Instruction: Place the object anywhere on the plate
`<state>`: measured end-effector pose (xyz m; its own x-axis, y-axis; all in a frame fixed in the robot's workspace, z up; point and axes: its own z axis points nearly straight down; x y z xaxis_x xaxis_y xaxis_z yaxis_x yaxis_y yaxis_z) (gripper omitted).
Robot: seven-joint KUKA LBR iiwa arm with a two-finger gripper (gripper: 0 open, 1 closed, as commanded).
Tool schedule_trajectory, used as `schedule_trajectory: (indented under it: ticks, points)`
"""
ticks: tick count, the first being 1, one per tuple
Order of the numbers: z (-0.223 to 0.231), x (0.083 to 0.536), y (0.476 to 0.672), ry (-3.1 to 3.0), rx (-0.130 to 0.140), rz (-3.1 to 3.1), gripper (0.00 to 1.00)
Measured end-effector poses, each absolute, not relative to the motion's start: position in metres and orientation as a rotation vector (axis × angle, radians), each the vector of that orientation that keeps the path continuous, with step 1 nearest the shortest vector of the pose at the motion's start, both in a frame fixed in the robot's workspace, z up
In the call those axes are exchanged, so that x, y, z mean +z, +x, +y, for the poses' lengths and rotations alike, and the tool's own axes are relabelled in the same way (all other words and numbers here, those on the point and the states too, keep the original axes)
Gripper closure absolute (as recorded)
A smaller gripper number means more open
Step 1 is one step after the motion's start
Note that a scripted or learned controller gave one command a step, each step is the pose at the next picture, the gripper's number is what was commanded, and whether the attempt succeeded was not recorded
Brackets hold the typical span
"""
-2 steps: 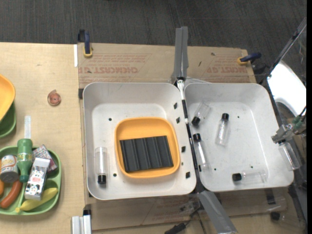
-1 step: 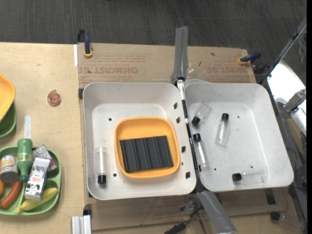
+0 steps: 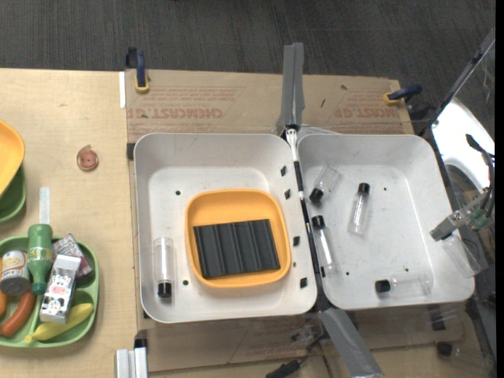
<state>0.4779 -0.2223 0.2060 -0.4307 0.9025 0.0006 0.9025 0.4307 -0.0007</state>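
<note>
An orange plate lies in the left bin, with a dark ridged pad resting on it. Left of the plate lies a clear tube with a black cap. The right bin holds several similar clear tubes: one near the middle, one by the upper left, one along the left wall, one at the front. A grey part that looks like my gripper sits at the right bin's right rim, away from the plate.
On the wooden bench to the left stand a green tray of toy food, an orange bowl and a small pink disc. Clamps hold cardboard behind the bins. Cables and a white housing crowd the right edge.
</note>
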Motion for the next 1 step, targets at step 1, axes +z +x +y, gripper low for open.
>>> schedule_trajectory:
  ticks: [1]
  points:
    - [-0.2222, 0.2884, 0.5709, -1.276, 0.000, -2.875, 1.00]
